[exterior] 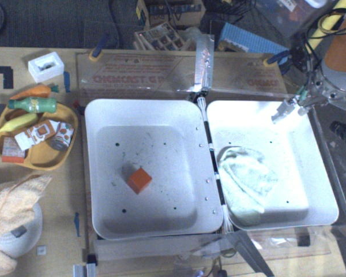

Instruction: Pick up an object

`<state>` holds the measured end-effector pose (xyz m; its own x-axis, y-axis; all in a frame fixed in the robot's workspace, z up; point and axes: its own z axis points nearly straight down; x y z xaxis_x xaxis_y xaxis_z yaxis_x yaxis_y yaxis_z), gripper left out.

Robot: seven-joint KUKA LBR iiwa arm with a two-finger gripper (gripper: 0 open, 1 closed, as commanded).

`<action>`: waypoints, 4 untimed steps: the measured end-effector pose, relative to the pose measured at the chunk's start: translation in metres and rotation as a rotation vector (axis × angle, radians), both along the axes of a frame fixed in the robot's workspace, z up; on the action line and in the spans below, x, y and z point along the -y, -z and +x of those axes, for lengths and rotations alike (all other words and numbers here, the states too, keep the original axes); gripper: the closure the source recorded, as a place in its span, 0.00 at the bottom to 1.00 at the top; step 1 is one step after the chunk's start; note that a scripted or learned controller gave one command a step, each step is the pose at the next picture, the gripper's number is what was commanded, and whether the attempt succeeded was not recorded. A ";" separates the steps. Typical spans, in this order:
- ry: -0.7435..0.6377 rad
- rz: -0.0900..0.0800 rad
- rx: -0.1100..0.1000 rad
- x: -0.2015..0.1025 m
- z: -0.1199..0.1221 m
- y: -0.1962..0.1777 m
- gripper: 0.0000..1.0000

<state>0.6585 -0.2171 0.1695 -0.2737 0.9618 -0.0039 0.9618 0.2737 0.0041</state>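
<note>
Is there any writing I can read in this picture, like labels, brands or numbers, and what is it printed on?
No text here can be read with certainty.
Clear panel behind the left bin: faint reddish lettering, too blurred to read.
Small packets in the wooden bowl: printed labels, too small to read.
Green bottle: no legible label.
Box of items behind the bench: markings too small to read.

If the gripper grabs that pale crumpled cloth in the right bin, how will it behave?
The cloth lies in soft folds, so it is probably floppy and would drape from the gripper. It looks thin, likely light. Its edge rests against the bin wall, so it may drag there.
</note>
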 end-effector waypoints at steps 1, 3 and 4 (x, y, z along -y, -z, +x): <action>0.132 0.003 -0.005 -0.068 -0.065 -0.032 0.00; 0.190 0.005 0.006 -0.098 -0.100 0.080 0.00; 0.145 0.002 0.008 -0.115 -0.052 0.079 0.00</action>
